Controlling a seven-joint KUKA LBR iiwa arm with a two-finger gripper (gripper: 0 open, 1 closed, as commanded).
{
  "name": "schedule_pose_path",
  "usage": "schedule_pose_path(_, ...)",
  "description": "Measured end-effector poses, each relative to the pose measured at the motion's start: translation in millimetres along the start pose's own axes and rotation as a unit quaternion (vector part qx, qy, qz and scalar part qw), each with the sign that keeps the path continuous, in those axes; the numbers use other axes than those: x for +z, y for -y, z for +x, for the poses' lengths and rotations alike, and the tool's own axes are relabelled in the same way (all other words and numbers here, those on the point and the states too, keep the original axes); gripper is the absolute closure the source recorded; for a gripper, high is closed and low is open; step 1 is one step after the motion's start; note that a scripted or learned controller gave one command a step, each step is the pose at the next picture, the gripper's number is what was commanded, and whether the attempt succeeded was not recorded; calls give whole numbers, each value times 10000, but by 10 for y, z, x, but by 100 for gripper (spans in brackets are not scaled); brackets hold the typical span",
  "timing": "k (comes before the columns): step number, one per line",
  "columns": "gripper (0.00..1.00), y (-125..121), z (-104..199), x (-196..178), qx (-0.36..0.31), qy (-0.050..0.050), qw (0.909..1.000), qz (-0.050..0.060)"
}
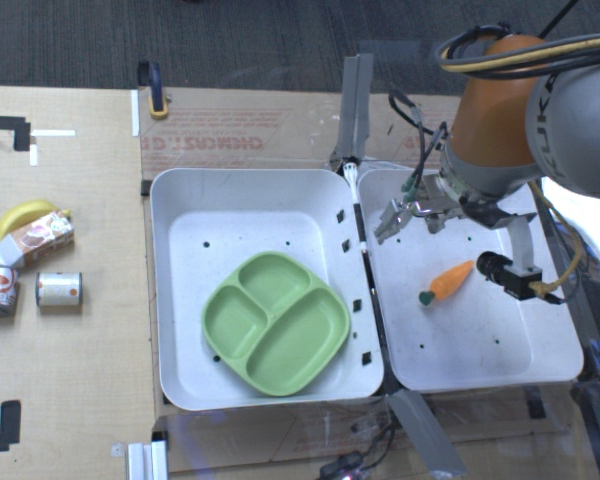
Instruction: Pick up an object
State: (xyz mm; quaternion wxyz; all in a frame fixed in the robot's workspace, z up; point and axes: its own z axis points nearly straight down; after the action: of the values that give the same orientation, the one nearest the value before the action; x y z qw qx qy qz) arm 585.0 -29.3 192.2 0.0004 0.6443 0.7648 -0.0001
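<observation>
An orange carrot with a green tip lies slantwise in the middle of the right bin. A green divided plate rests flat in the left bin. My gripper hangs over the back left part of the right bin, up and to the left of the carrot and apart from it. Its fingers are spread open and nothing sits between them. The grey arm with its orange band fills the upper right and hides the bin's back right corner.
On the bench at far left lie a banana, a snack packet and two small cans. A grey post stands at the back between the bins. Cables loop off the arm above the right bin.
</observation>
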Motion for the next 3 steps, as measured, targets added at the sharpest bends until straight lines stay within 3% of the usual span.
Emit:
schedule_pose_path(1, 0, -698, 1040, -374, -549, 2, 9985, 1)
schedule_pose_path(2, 0, -1010, 1507, -45, 617, 4, 9981, 3)
schedule_pose_path(3, 100, -1012, 1499, -143, 616, 14, 9981, 6)
